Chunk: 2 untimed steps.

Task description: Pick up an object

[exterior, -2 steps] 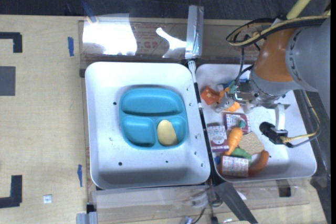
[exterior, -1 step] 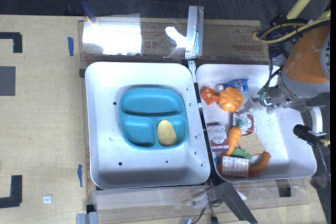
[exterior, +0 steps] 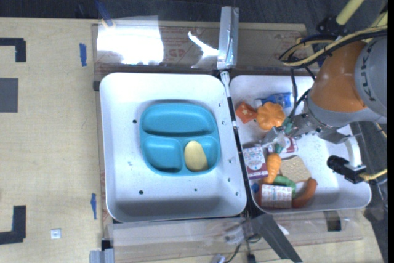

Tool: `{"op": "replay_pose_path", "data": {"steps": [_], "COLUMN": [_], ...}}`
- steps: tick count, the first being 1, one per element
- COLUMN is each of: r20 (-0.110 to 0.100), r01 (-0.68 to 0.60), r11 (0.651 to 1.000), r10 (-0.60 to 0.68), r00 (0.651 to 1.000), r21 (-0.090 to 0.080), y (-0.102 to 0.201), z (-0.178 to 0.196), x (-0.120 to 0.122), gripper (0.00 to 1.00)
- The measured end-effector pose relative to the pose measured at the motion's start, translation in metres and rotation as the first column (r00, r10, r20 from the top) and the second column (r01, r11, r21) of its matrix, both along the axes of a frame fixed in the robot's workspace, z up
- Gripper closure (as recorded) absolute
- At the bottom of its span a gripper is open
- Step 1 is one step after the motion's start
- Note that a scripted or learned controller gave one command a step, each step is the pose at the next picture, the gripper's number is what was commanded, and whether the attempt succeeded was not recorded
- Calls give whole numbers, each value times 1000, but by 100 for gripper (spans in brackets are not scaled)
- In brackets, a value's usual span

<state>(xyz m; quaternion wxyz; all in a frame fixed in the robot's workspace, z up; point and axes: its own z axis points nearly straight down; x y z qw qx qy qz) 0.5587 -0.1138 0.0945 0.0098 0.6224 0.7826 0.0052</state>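
Clutter fills the right bin (exterior: 354,194), and the end effector (exterior: 287,130) hangs low over its middle, reaching in from the right below the arm's orange band (exterior: 335,84). Just beside its tip, up and to the left, lies an orange pumpkin-shaped toy (exterior: 271,114), with a darker orange piece (exterior: 245,112) touching that toy's left side. Below the tip sit a small white packet with red print (exterior: 253,159), a toy carrot (exterior: 273,164), a tan slice like bread (exterior: 297,169), a reddish sausage shape (exterior: 306,191) and a labelled can lying on its side (exterior: 275,195). A blue and white packet (exterior: 275,99) lies near the bin's far wall. Whether the tip touches any of these is unclear.

The left bin (exterior: 117,151) holds a blue divided tray (exterior: 178,120), with a yellow lemon-like object (exterior: 196,156) in its lower right compartment, well apart from the end effector. Both bins rest on a pale wooden bench (exterior: 46,132) marked with black and blue tape; clear plastic sheeting (exterior: 157,40) lies behind the left bin, and dark floor runs beyond.

How far the end effector is spread cannot be told among the clutter, nor whether it grips anything.
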Motion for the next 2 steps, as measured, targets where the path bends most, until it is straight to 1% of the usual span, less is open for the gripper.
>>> {"op": "replay_pose_path", "data": {"steps": [1, 2], "r20": [25, -13], "r01": [2, 127], "r11": [1000, 992], "r10": [-1, -127], "r00": [1000, 992], "r21": [-3, 6], "y": [-2, 58], "z": [21, 101], "x": [7, 72], "gripper": [100, 100]}}
